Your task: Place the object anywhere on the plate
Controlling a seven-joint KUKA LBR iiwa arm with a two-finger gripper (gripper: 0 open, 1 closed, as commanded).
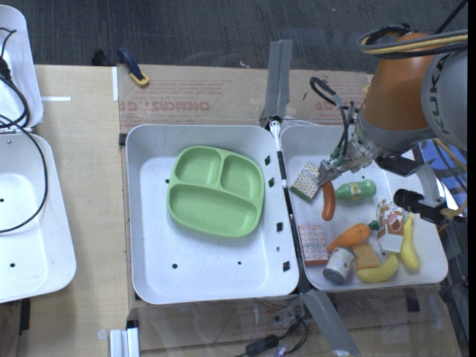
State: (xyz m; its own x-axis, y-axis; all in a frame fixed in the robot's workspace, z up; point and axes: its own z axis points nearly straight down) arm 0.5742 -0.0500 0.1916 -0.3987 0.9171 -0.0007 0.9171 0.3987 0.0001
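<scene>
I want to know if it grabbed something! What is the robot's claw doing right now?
Gripper: low in the right bin, just above the sausage. Open or closed cannot be told; nothing visibly held.

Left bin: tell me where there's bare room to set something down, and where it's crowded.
The left bin has bare floor all around the green plate, widest along the near edge and the left wall. The plate's three compartments are bare too. The right bin is crowded: sausage, carrot, can and bananas packed below the hand.

Arm (orange-banded wrist) slants down-left, gripper (327, 171) hanging low.
</scene>
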